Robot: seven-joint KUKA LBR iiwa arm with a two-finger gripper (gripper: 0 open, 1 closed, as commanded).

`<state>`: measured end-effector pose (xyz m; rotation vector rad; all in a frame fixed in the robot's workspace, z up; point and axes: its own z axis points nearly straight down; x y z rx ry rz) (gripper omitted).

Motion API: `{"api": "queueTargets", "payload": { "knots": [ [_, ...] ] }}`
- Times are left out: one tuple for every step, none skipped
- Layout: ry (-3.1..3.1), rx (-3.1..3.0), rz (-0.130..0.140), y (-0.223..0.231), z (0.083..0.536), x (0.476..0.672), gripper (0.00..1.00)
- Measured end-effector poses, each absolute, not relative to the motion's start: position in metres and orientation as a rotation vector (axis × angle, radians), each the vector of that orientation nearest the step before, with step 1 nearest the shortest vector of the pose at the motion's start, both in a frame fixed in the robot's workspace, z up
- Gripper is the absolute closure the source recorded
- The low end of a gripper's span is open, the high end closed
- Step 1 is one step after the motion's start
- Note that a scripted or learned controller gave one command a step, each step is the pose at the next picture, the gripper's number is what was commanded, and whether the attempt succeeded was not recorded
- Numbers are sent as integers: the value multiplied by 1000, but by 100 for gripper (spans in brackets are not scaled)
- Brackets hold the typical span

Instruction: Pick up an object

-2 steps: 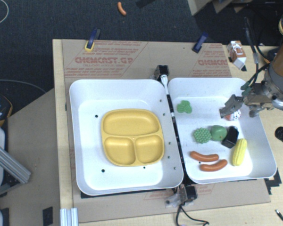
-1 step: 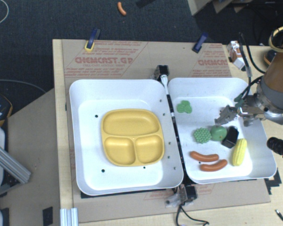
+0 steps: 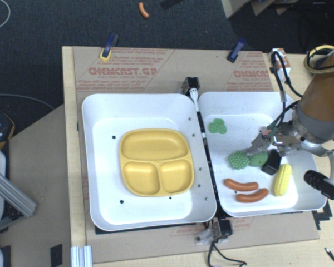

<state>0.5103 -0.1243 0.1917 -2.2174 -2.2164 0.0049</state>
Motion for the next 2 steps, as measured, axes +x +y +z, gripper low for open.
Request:
{"api": "queueTargets", "payload": {
  "knots": [
    [-2215,-2216,7,-122,129,504,0],
    [-2225,-2224,-10,-121,91,507,0]
  ]
}}
